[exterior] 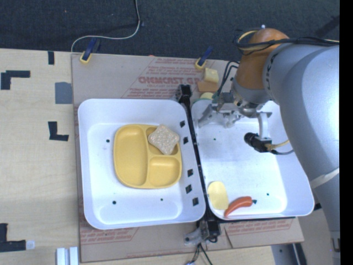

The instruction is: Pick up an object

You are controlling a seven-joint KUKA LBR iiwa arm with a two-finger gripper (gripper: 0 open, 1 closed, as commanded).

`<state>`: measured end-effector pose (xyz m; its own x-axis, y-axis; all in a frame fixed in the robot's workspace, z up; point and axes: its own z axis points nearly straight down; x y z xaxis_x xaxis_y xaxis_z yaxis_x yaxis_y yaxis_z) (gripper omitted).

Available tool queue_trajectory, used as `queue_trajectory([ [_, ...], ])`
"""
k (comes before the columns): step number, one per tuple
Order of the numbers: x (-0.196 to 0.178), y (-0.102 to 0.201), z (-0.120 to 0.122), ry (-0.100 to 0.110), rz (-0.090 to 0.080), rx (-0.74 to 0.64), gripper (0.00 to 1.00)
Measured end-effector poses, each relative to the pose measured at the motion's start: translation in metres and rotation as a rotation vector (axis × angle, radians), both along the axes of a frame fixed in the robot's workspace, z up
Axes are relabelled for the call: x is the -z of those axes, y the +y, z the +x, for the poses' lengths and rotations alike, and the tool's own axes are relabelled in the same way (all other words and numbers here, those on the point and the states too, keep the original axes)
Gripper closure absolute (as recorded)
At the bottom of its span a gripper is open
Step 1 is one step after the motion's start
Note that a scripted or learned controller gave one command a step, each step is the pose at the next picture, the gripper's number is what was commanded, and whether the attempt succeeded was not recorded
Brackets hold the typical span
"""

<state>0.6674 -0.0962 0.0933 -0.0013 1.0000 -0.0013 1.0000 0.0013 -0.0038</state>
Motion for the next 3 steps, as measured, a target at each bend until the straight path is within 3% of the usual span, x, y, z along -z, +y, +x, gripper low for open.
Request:
queue_trajectory([
  [1, 0.009, -0.044, 0.0, -0.004, 0.0, 0.003, 0.0],
  [2, 0.009, -0.003, -0.024, -0.002, 0.001, -0.002, 0.0],
  [3, 0.007, 0.0, 0.0, 0.002, 0.0, -0.002, 0.0],
])
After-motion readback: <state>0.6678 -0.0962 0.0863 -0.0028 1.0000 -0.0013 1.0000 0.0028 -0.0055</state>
